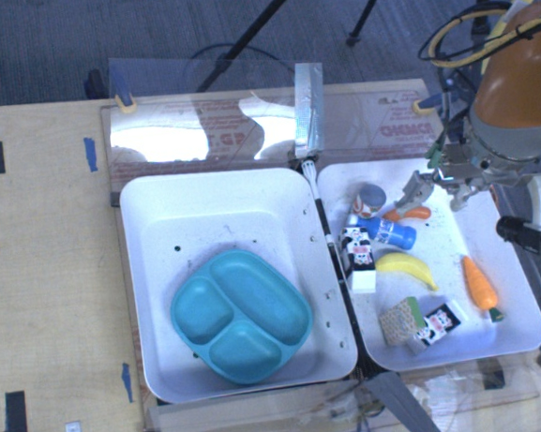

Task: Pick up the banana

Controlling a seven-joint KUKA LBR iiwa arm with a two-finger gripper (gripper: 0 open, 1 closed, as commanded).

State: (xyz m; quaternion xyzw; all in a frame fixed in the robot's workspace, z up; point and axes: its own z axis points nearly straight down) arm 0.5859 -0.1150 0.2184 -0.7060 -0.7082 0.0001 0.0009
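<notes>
The yellow banana lies in the middle of the right bin, curved, with its ends pointing left and lower right. My gripper hovers over the bin's upper part, above and to the right of the banana and well apart from it. Its two fingers are spread open with nothing between them.
Around the banana lie a blue bottle, a grey cup, a cow-patterned box, a white block, a sponge, another cow-patterned box and a carrot. The left bin holds a blue divided plate.
</notes>
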